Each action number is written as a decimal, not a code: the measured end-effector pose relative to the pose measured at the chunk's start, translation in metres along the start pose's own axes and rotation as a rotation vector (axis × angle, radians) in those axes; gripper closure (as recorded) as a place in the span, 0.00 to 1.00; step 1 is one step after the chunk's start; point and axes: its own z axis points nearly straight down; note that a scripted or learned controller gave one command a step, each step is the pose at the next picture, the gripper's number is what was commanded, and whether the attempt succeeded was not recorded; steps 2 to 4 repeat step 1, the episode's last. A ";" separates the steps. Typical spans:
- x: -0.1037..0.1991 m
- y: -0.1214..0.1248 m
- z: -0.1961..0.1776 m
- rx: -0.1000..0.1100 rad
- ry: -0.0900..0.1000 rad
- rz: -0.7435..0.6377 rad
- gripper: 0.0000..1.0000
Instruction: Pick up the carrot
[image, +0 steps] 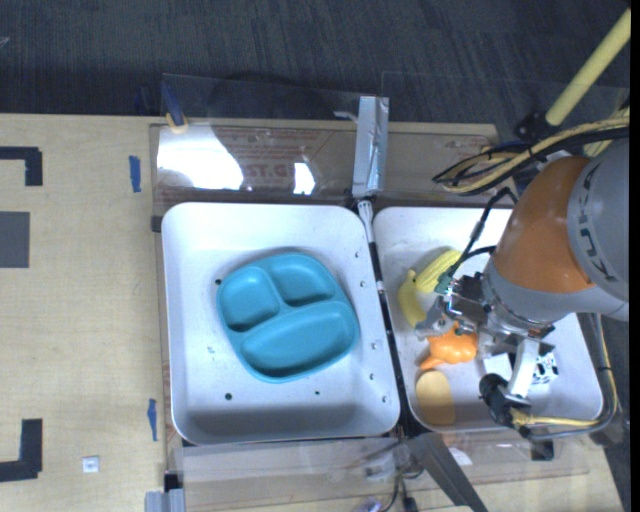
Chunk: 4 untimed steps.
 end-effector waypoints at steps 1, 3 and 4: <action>0.026 -0.010 -0.044 0.000 0.000 -0.045 1.00; 0.026 -0.010 -0.044 0.000 0.000 -0.045 1.00; 0.026 -0.010 -0.044 0.000 0.000 -0.045 1.00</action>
